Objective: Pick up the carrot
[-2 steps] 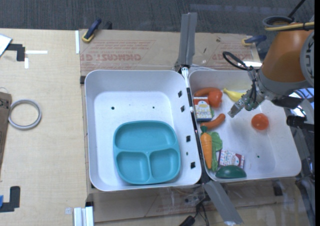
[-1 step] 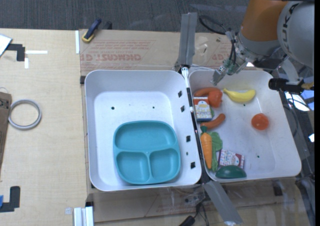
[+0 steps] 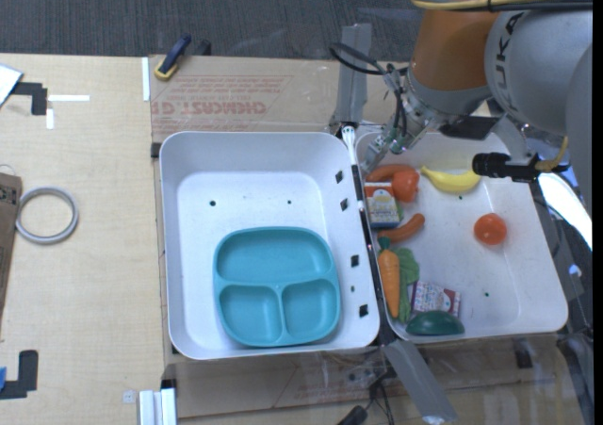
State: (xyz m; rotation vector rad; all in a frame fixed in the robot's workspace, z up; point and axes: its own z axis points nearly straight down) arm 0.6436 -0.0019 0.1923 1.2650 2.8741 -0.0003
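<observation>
Bench bins: left (image 3: 179, 225) holds tray (image 3: 277, 285), right (image 3: 528, 301) carrot (image 3: 389, 278).

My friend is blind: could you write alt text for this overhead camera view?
A grey robot arm's tool hovers at the back of the right bin, far from the carrot near its front left edge. The left bin holds a teal tray.

Grey arm (image 3: 546, 46), orange band (image 3: 462, 23), black cable looped above.

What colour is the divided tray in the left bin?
The tray is teal, seen best in the camera view.
</observation>
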